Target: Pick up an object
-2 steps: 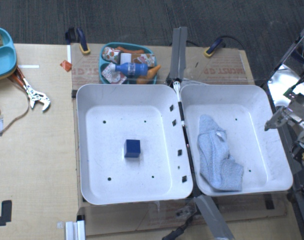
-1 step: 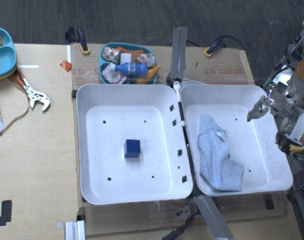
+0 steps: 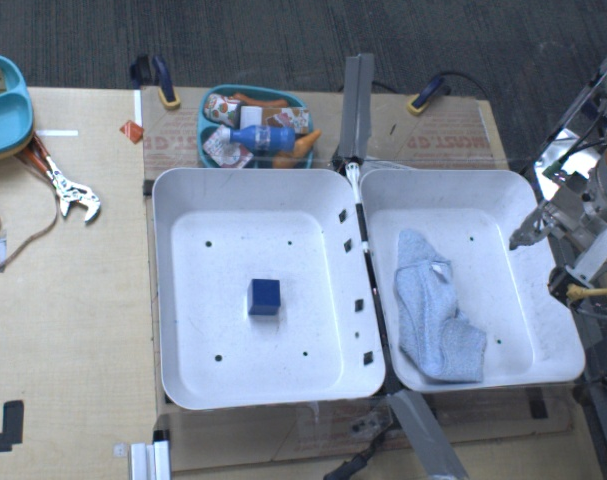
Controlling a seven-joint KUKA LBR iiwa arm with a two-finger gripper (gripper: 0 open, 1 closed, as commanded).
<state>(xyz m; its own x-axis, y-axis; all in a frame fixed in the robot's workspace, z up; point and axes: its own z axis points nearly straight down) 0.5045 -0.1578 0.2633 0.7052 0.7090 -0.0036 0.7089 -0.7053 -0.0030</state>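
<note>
blue cube [image 3: 265, 297]: left bin [image 3: 183, 268] | crumpled grey cloth [image 3: 433, 308]: right bin [image 3: 523, 298] | claw [image 3: 531, 233]: state unclear

Faint red lettering runs along the cardboard sheet [image 3: 438, 140] behind the bins, too blurred to read.

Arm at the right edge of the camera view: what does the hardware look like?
Just a slice of the arm is in frame at the right edge: grey and silver metal parts with shiny, reflective faces, dark fittings, and a pointed grey piece jutting toward the right bin. Lower down there is a small yellowish fitting. The gripper can't be made out clearly.
</note>
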